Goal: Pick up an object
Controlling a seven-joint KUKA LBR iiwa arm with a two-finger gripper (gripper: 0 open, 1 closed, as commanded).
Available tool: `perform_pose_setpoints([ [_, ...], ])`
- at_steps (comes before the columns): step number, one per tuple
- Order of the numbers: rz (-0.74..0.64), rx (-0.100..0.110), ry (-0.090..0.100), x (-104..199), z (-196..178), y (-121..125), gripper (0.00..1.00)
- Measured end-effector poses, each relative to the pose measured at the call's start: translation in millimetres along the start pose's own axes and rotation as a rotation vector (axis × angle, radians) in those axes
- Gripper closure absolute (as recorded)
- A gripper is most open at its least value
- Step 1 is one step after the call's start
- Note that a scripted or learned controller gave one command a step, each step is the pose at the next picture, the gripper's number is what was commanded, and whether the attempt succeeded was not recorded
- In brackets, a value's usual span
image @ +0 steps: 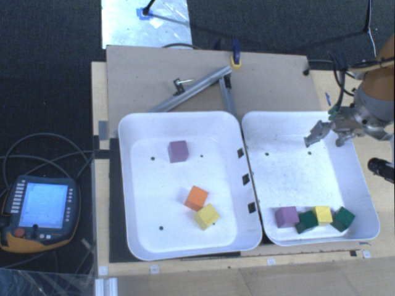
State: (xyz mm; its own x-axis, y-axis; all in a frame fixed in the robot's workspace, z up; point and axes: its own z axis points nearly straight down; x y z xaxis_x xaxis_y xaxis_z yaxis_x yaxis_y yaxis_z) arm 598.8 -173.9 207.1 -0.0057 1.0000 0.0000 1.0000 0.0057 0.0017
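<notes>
The gripper (327, 132) hangs open with nothing in it over the top of the right bin (364, 193), and the small purple block (286, 216) near the bottom edge looks light and hard, best pinched on two flat sides.

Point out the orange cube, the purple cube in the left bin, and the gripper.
orange cube (196, 197): camera view, on its top face.
purple cube in the left bin (178, 151): camera view, on its top face.
gripper (326, 134): camera view, midway between its fingertips, above the right bin.
</notes>
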Motion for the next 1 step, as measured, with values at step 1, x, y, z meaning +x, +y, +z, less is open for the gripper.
perform_pose_setpoints([
  [1, 0.0, 0.0, 0.0, 0.0, 0.0, 0.0, 0.0],
])
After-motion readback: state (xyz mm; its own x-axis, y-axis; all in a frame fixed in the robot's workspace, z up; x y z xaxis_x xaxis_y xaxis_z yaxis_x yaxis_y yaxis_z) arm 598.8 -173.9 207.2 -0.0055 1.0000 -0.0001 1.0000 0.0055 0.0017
